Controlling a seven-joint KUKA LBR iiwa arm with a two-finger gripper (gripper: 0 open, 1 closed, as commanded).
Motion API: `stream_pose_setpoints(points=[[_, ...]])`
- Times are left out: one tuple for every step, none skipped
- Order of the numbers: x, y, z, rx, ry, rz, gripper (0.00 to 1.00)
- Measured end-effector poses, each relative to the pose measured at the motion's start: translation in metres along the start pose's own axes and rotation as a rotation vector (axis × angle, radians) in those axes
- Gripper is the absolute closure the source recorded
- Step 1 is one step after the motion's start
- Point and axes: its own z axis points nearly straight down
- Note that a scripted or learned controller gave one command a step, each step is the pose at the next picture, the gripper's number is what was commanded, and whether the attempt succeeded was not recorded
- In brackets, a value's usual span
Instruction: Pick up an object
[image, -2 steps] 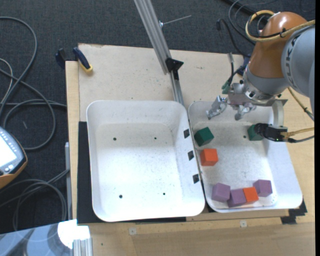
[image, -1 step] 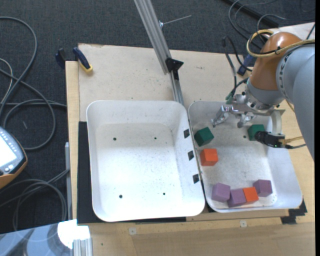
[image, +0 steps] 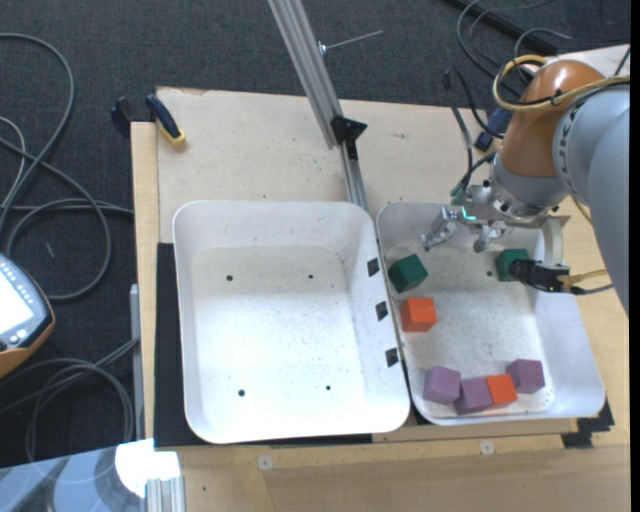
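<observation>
My gripper (image: 460, 238) hangs over the far end of the right bin (image: 570, 330), open, with nothing between its fingers. A green block (image: 407, 272) lies just below and to the left of it, near the bin's left wall. An orange block (image: 418, 313) sits a little nearer than the green one. Along the near wall lie a purple block (image: 442, 383), a second purple block (image: 475, 396), a small orange block (image: 500, 389) and a third purple block (image: 526, 375), packed close together.
The left bin (image: 200, 300) stands beside the right one, their walls touching. A slanted metal rail (image: 320, 80) runs down to the gap between the bins. A green and black fitting (image: 520, 265) juts over the right bin's far right.
</observation>
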Motion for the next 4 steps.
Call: stream_pose_setpoints(points=[[0.0001,0.0,0.0,0.0,0.0,-0.001,0.0],[0.0001,0.0,0.0,0.0,0.0,-0.001,0.0],[0.0001,0.0,0.0,0.001,0.0,-0.001,0.0],[0.0002,0.0,0.0,0.001,0.0,-0.001,0.0]])
